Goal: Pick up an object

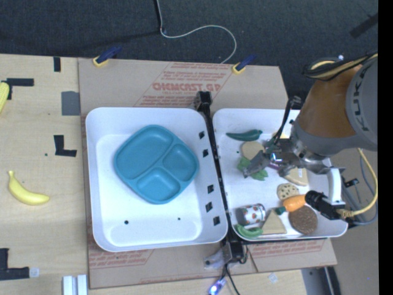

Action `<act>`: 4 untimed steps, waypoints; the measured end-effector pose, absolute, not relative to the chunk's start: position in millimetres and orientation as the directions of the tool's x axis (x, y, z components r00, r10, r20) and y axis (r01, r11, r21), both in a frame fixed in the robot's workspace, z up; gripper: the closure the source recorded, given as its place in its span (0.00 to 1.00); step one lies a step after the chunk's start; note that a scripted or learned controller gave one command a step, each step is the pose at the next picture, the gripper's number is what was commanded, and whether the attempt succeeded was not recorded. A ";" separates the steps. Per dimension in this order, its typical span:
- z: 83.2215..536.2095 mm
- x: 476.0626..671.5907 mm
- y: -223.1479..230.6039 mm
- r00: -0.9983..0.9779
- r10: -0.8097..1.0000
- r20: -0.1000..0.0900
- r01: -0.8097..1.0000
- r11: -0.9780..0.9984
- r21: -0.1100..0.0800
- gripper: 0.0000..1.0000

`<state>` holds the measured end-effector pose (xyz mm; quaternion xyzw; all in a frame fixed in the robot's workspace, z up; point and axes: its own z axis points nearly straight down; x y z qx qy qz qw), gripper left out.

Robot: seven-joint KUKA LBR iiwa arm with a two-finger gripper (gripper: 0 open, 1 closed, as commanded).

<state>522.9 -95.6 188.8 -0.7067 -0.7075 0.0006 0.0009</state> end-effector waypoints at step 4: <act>441.7 484.8 63.2 -0.008 1.000 0.004 1.000 0.008 0.017 1.00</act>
